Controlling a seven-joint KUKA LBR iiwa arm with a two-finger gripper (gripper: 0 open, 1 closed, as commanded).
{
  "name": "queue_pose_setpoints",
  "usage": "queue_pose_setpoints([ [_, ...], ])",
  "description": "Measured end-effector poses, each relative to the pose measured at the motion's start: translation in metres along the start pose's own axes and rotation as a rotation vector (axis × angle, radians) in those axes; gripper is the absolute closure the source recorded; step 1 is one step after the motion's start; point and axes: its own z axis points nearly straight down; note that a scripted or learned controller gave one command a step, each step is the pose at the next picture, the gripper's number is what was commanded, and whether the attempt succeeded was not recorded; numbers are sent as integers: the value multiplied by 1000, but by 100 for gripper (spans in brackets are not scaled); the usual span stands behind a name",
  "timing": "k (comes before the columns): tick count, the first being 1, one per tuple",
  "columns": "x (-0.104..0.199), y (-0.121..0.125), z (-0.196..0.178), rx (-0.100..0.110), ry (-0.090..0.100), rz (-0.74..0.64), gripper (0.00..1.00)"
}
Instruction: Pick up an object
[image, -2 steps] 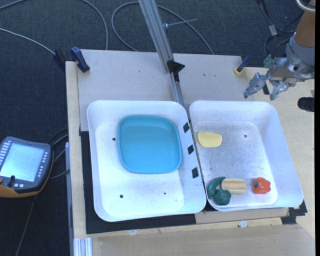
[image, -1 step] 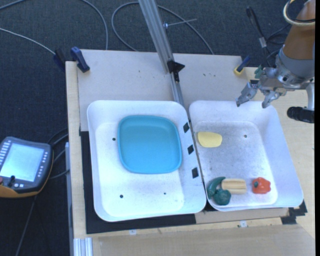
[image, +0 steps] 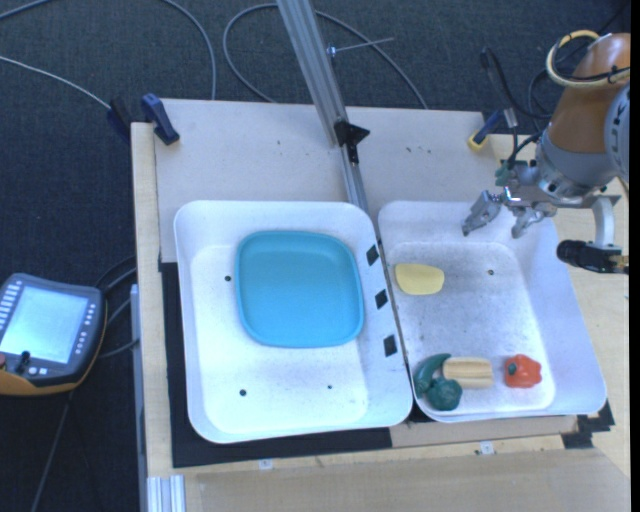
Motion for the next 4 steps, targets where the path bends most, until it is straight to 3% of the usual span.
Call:
queue_pose_setpoints([
  [1, 0, 1, 42, -2, 0, -1, 0],
  [2, 0, 2, 29, -7, -1, -1, 100],
  [4, -4, -2, -71, -10, -2, -1, 100],
])
